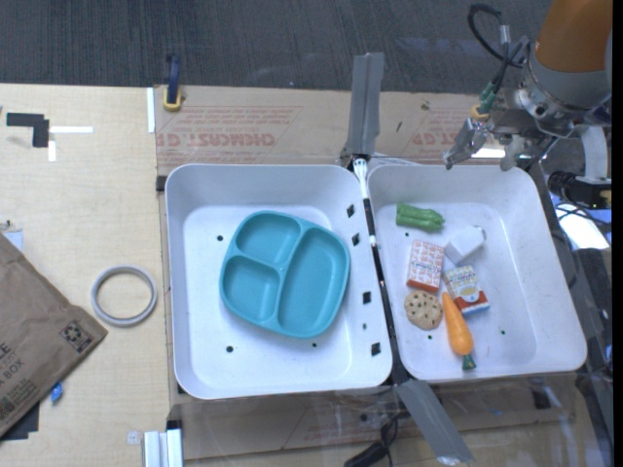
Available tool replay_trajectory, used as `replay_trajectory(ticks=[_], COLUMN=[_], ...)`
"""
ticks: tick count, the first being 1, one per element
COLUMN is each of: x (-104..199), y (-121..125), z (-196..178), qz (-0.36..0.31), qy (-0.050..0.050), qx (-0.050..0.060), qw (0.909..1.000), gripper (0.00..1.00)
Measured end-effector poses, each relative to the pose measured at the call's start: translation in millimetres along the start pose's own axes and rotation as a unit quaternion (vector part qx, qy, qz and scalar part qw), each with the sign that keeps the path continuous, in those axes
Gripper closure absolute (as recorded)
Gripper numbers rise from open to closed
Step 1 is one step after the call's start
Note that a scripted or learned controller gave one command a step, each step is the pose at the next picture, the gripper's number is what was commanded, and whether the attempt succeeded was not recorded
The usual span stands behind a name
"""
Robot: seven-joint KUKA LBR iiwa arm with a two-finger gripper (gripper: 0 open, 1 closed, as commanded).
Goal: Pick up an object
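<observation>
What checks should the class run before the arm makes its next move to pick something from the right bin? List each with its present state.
1. Claw carries nothing: ok, it looks open with nothing between its fingers.
2. Claw above a target: not ok, it hangs over the right bin's far rim.
3. Targets visible: ok, the green vegetable, cookie and carrot lie uncovered.
4. Room around the target: ok for the green vegetable, which lies apart; not ok for the carrot, which touches the cookie.
5. Grip firmness: cannot tell.

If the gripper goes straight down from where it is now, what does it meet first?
Probably the far rim of the right bin, since the gripper hangs about over it; depth is unclear, so it might land just inside, short of the green toy.
</observation>
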State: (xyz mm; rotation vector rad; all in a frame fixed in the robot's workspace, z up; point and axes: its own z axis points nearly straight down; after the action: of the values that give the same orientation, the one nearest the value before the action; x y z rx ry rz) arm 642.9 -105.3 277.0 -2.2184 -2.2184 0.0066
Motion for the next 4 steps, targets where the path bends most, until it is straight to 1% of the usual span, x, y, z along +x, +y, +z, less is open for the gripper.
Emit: replay_trajectory(ticks=[1,2,3,4], x=[7,11,19,4], y=[-70,-75,-66,-70], z=[114,182,89,188], qz=[0.034,0.044,0.126,-0.015], qy=[0.000,0.000,-0.001,0.000], qx=[0.001,-0.007,0.000,-0.001], qw=[0.9994,0.9990,0.9920,0.9999], gripper=[0.00,0.00,0.00,0.00])
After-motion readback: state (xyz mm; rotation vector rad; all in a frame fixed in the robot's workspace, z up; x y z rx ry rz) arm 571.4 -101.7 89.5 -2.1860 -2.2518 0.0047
